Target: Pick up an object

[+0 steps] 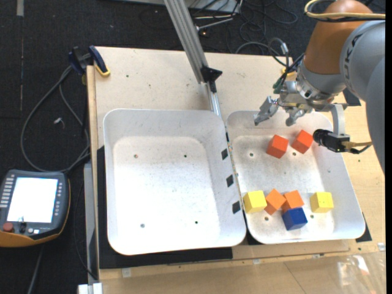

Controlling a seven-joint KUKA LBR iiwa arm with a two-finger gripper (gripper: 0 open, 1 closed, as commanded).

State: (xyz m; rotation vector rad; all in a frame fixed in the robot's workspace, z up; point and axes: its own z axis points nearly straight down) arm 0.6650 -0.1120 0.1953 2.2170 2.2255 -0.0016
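gripper [278, 116] open, empty, fingers splayed

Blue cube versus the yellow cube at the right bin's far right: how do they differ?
The blue cube touches an orange cube in a cluster; the right yellow cube stands alone. The blue cube sits nearer the bin's front rim; the yellow, nearer its right wall. Both look similar in size.

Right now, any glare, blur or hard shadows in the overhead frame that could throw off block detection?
Camera view: even, soft light; both white bins read bright but speckled, not blown out. Blocks like the blue cube cast only faint shadows, edges crisp. The gripper looks slightly soft.
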